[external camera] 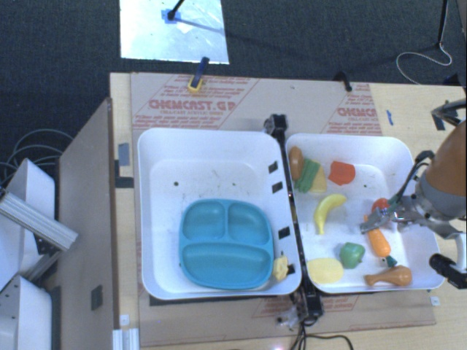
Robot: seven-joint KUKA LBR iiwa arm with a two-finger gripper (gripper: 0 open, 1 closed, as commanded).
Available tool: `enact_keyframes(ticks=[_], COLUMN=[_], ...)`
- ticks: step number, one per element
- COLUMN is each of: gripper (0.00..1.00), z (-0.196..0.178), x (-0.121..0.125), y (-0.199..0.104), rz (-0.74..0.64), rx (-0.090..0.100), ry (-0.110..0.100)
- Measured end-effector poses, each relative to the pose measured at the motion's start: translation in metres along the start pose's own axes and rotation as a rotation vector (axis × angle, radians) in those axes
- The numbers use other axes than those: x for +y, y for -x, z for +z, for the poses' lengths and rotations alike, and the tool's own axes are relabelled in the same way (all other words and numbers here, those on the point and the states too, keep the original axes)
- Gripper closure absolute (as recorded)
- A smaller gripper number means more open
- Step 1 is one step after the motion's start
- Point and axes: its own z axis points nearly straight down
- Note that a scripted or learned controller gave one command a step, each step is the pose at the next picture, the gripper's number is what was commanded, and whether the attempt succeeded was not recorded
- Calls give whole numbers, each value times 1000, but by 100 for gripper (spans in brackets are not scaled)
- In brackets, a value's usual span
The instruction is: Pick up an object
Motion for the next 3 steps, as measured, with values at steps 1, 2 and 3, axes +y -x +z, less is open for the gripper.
enact_keyframes(ticks=[1,2,3], gripper=[100,100,0], z=[-19,-85,-82], x=[7,-17,-17], y=[-1,-78,-73], rz=[-5,-13,-6], rx=[-5,-2,-4], ry=[18,17,16])
